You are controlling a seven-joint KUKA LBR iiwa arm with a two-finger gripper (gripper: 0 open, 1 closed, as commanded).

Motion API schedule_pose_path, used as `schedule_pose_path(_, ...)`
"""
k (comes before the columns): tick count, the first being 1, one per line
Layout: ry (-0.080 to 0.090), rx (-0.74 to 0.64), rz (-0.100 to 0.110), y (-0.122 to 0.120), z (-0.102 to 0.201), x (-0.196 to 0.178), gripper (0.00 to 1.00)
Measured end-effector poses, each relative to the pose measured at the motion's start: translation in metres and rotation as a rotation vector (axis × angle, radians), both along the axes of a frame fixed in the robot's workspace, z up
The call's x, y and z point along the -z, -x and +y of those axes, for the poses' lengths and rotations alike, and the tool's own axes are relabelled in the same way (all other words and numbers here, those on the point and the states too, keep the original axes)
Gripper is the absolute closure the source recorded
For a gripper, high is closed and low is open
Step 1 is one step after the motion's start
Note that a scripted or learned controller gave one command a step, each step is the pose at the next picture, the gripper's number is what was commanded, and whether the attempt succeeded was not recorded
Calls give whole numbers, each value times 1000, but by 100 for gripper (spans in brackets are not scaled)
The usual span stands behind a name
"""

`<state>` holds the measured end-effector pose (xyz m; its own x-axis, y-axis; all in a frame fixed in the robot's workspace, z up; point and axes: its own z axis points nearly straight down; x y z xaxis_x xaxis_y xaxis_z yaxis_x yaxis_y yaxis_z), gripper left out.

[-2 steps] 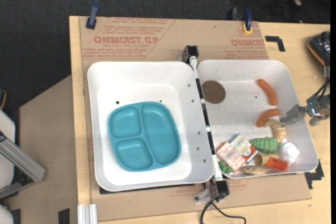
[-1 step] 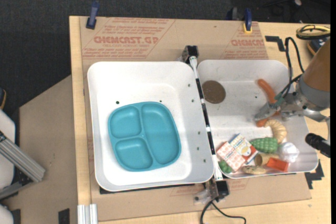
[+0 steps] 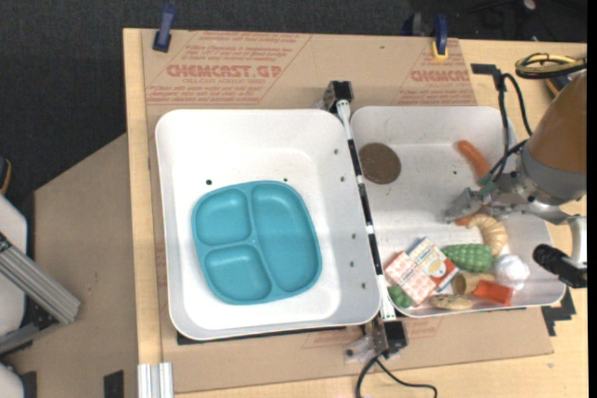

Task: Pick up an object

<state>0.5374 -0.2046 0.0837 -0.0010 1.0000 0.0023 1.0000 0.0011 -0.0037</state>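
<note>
Brown disc [image 3: 380, 163], orange carrot [image 3: 472, 157], toy food pile [image 3: 454, 267], right bin [image 3: 420, 121]

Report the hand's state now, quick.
Hand: low in the right bin, just above the toy pile; open or shut cannot be told, and no object is seen in its grasp.

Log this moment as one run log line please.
arm: over right bin | gripper: low beside croissant-like item, nothing seen held | left bin: teal divided tray | status: pick not done
</note>
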Motion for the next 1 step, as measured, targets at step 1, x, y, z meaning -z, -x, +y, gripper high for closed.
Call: schedule_pose_path(1, 0, 2, 0, 16, 1, -1, 0)
